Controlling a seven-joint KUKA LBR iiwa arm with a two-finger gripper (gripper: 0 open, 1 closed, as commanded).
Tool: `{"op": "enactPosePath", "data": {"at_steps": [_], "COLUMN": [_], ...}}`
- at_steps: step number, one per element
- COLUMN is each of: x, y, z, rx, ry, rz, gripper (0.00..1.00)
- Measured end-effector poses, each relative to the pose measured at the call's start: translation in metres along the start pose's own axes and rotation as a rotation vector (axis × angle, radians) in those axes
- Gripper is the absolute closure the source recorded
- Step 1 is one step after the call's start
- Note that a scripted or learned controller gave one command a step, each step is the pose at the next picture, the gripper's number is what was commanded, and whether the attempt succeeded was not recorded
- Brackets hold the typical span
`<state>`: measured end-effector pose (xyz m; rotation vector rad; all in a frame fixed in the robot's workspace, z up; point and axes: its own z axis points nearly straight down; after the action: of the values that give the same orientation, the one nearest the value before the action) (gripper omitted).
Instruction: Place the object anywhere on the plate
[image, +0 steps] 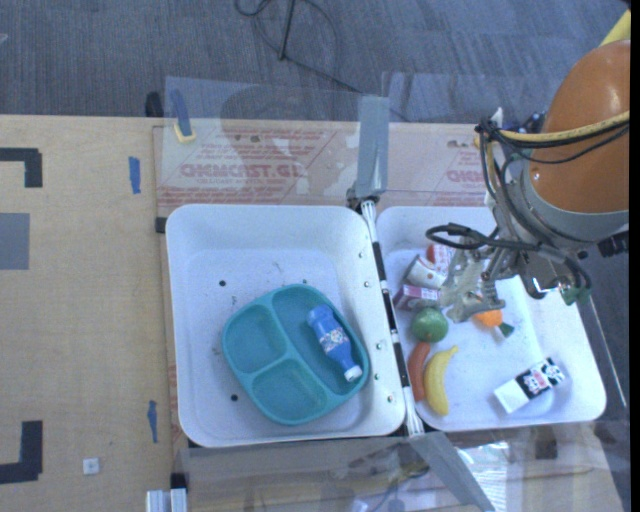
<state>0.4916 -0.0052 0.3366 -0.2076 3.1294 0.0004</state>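
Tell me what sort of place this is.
Most likely a robotics lab test bench, not a kitchen: two shallow white bins sit side by side on a wooden bench marked with blue tape, a cabled robot arm reaches over toy food such as a banana, and a teal divided plate waits.
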Motion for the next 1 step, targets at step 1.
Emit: {"op": "enactPosePath", "data": {"at_steps": [1], "x": [0.0013], "y": [0.0455], "z": [0.051], "rx": [-0.002], "ry": [0.0], "rz": [-0.386], "gripper": [1.0]}}
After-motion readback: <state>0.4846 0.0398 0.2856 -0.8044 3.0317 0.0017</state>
